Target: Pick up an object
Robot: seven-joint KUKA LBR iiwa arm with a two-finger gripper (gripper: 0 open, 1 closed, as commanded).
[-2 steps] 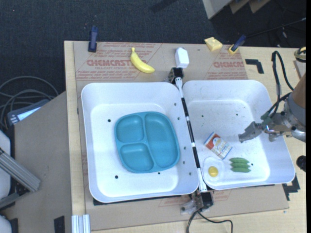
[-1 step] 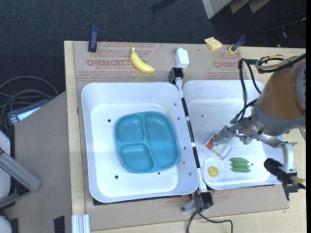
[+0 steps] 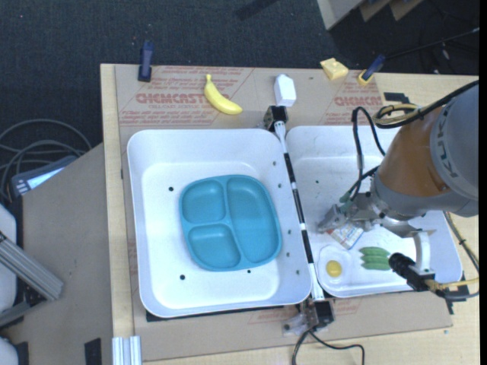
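Nearest in the right bin [image 3: 327, 154]: fried-egg toy [image 3: 333, 268], used here as the landmark. Green pod [image 3: 374, 258] lies just view-right of the egg, apart from it. Small pale packet [image 3: 348, 237] sits just beyond the egg, close to touching it. End effector [image 3: 336, 219] is low over the bin floor, right beyond the packet and at or on its far edge. Can't tell how far open it is, or whether it has hold of anything.

Step, as a judgement: at the grasp point, object not lifted. The packet looks like the target. Next move calls for a firm close on the packet, then a straight lift clear of the egg.

Blue divided plate [image 3: 228, 220] is well view-left of the egg, in the left bin [image 3: 152, 204]. Banana [image 3: 221, 97] is far beyond the egg on the surface [image 3: 228, 329], outside both bins.
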